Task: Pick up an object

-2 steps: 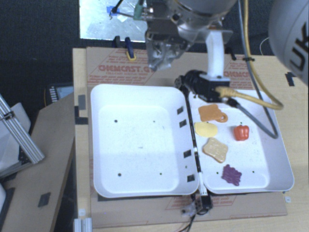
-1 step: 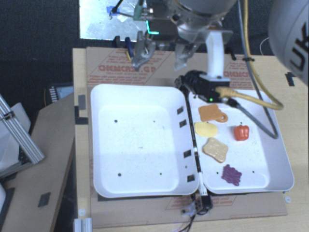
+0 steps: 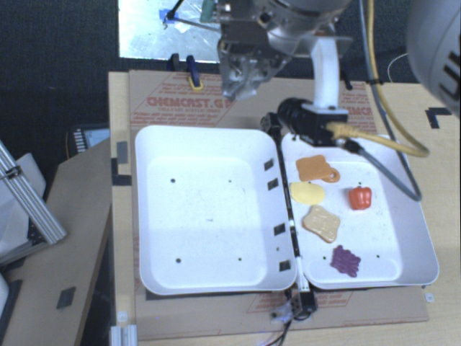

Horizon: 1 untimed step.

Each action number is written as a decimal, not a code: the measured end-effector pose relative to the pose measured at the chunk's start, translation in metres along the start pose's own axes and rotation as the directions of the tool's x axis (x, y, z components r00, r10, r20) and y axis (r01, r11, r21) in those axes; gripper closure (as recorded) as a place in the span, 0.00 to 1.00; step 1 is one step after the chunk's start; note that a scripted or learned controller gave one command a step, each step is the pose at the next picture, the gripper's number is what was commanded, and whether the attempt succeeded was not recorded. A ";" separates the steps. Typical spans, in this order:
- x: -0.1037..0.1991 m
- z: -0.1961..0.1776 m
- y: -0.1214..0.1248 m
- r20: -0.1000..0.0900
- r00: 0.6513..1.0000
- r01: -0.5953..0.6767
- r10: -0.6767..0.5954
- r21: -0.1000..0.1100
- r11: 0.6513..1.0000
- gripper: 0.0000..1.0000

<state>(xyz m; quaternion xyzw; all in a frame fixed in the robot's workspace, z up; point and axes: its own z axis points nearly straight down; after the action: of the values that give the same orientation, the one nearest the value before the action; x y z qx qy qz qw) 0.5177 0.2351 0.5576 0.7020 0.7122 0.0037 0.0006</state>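
Observation:
Five small toy foods lie in the right bin (image 3: 410,244): an orange piece (image 3: 316,169), a yellow piece (image 3: 307,192), a red pepper (image 3: 360,197), a tan toast slice (image 3: 322,223) and a purple grape bunch (image 3: 346,262). My gripper (image 3: 241,85) hangs high above the back edge of the left bin (image 3: 166,215), well away from all of them. Nothing shows between its fingers.
The two white bins sit side by side on a cardboard sheet (image 3: 173,99) on the bench. A blue and yellow clamp (image 3: 193,74) stands at the back. A metal rail (image 3: 29,200) lies off the bench at the left.

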 end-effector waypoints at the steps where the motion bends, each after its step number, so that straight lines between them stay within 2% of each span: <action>1: 0.000 0.000 0.000 0.000 1.000 0.001 -0.001 0.001 1.000 0.00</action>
<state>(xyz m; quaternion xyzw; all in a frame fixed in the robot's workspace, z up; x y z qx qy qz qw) 0.5176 0.2351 0.5573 0.7015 0.7127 0.0033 0.0005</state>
